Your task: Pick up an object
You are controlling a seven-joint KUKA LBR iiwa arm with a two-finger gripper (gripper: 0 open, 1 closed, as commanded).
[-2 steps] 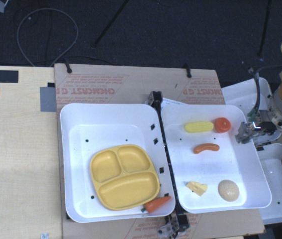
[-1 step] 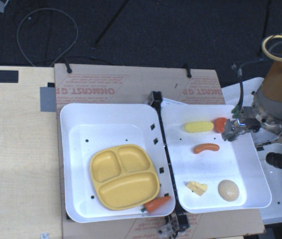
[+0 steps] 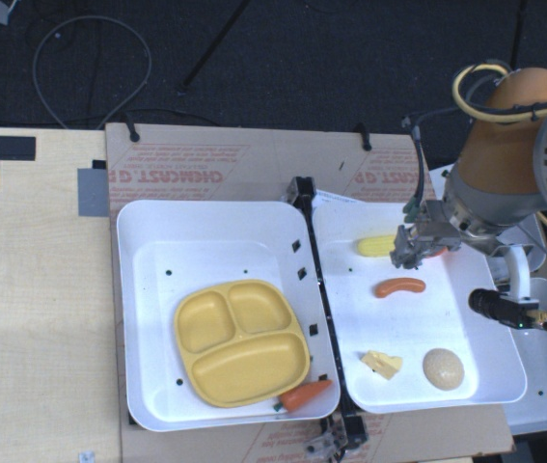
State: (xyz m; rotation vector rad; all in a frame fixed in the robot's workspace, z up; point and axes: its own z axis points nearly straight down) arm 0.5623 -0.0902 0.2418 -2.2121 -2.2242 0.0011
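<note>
Bins (image 3: 157, 249) on cardboard (image 3: 254, 162), dark carpet (image 3: 254, 56) behind.

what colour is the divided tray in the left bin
Yellow. The divided tray shows plainly in the camera view, lying flat in the left bin.

My worktop (image 3: 22, 287) is pale wood; a cardboard sheet (image 3: 254, 167) lies on it, carrying two white bins (image 3: 143, 230) side by side, perhaps clipped together.

Left bin (image 3: 148, 249): tray (image 3: 241, 341), carrot (image 3: 306, 394) at its front. Right bin (image 3: 490, 355): corn (image 3: 374, 247) behind sausage (image 3: 400, 286); cheese (image 3: 382, 363), bun (image 3: 443, 368) in front.
</note>
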